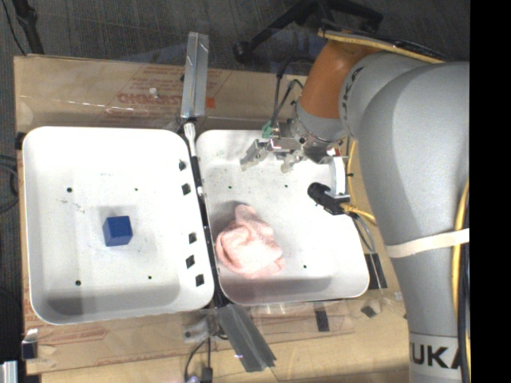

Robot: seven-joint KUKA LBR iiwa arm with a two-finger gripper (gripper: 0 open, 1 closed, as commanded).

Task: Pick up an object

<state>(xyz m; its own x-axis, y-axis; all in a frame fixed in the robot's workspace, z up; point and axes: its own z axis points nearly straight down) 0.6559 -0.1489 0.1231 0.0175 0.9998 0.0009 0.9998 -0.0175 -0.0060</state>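
Two-finger gripper hovers over the far end of the right-hand shallow white bin; fingers look spread, nothing between them. Crumpled pink cloth lies below and slightly left of the gripper, well apart, on the same bin's floor. Small blue cube sits far to the gripper's left, in the left-hand white bin. Judgement: cloth is the nearer target. Centre over its highest fold, descend straight, close low enough to pinch fabric, stay clear of the divider wall.
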